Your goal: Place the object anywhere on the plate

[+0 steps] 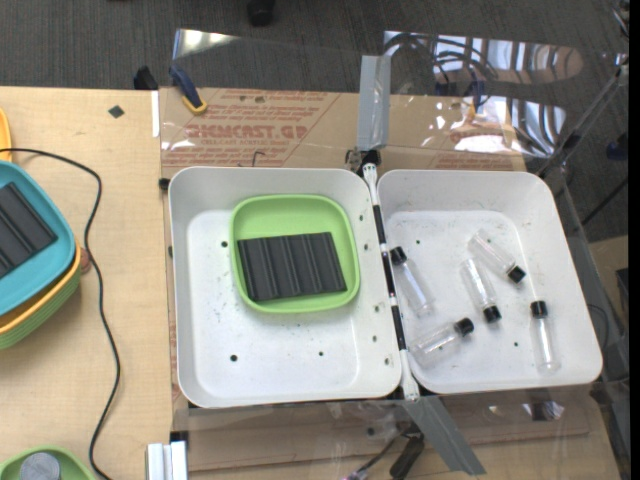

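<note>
A green square plate (293,218) lies in the left white bin (200,298), towards its back. A dark ribbed mat (292,266) covers the plate's middle. Several clear plastic tubes with black caps lie scattered in the right white bin (565,258): one near the divider (412,282), one in the middle (478,281), one further back (496,254), one towards the front (438,338) and one at the right (545,343). All tubes lie flat and apart from one another.
A stack of teal, yellow and green plates (35,268) sits on the wooden table at the far left, with a black cable (100,298) trailing past it. Cardboard (260,128) and a clear sheet (480,98) stand behind the bins.
</note>
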`<state>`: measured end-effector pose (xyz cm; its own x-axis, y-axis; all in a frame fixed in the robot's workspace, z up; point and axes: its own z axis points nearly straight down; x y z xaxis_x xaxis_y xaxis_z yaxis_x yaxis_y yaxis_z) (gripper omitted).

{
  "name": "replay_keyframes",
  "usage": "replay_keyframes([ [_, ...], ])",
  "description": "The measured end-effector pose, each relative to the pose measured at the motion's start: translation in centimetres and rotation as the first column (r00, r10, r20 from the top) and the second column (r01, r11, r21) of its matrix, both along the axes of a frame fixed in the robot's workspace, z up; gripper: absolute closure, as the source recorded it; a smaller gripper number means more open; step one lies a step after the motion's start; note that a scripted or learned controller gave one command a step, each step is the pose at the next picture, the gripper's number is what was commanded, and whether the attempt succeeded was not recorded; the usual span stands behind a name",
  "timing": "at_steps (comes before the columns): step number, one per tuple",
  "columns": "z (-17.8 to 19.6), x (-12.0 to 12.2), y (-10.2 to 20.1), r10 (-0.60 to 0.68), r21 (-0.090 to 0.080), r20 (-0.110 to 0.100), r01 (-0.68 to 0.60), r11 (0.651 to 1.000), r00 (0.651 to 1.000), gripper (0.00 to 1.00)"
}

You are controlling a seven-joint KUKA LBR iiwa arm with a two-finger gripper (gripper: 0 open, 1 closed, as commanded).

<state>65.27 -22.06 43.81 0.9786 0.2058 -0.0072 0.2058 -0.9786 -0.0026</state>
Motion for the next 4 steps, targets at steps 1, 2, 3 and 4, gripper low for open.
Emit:
replay_keyframes([
  [1,-0.03,-0.03,-0.01,-0.001,0.000,-0.001,0.001,1.000,1.000,0.00],
  [2,0.09,0.06,0.01,0.001,-0.001,0.002,-0.001,1.000,1.000,0.00],
  [3,0.12,0.18,0.04,0.001,-0.001,0.002,-0.001,1.000,1.000,0.00],
  [4,0.10,-0.09,-0.04,-0.003,0.001,0.001,0.003,1.000,1.000,0.00],
])
